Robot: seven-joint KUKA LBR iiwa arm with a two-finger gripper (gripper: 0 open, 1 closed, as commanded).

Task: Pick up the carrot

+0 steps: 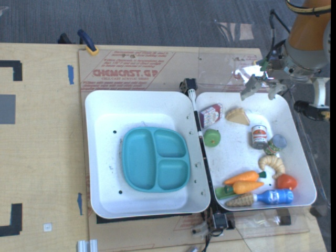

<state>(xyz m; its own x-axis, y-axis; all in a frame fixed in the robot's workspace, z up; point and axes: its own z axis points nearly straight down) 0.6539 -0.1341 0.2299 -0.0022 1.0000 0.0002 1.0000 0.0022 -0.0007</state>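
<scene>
The carrot (244, 181) is orange with a green stem end. It lies in the right bin (239, 140) near the front, with a second orange piece against it. My gripper (261, 90) hangs open over the bin's far rim, fingers pointing down and nothing between them. It is well behind the carrot, toward the back right.
Around the carrot lie a blue bottle (274, 197), a cone (240, 201), a red tomato (286, 181) and a croissant (273, 163). Farther back are a can (259, 136), a cheese wedge (238, 116), a green apple (212, 137) and a packet (210, 114). The left bin holds a teal divided plate (155, 158).
</scene>
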